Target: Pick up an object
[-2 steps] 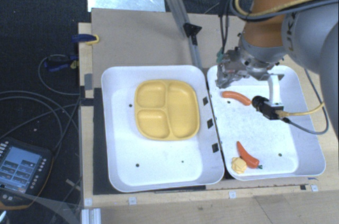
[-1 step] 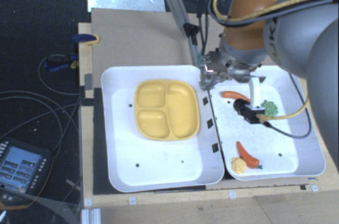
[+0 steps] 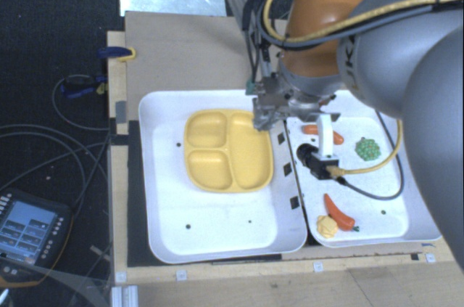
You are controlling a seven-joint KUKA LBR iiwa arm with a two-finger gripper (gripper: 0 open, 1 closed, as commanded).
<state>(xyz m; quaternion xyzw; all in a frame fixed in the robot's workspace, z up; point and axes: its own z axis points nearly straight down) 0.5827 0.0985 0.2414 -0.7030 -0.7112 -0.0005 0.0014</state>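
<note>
Candidates for the pick sit in the right bin (image 3: 388,226): a small orange carrot-like piece (image 3: 313,130) just right of the gripper (image 3: 265,117), partly hidden behind a white fitting on the arm; a green bumpy cluster (image 3: 367,149), like a bunch of grapes, farther right; and toward the camera from the gripper, an orange-red carrot (image 3: 338,212) lying at a slant, its lower end just beside a pale yellow lump (image 3: 327,227) near the bin's front wall. None of them is in the gripper. The gripper itself hangs low over the seam between the two bins, at the back right corner of the yellow divided tray (image 3: 227,151), and from this angle its dark body is all that reads, so whether it is spread or closed cannot be told, and nothing is seen in its grasp. That tray lies left of the gripper in the left bin (image 3: 181,226), three compartments showing, tilted a little against the bin's sides. Above the gripper swells the orange band (image 3: 326,11) of the arm (image 3: 413,59), with a yellow cable (image 3: 370,168) looping down over the right bin past a black connector (image 3: 310,157). Well off to the left, on the dark floor, lies a handheld pendant (image 3: 25,229) with a lit screen, grey cables curling near it.
</note>
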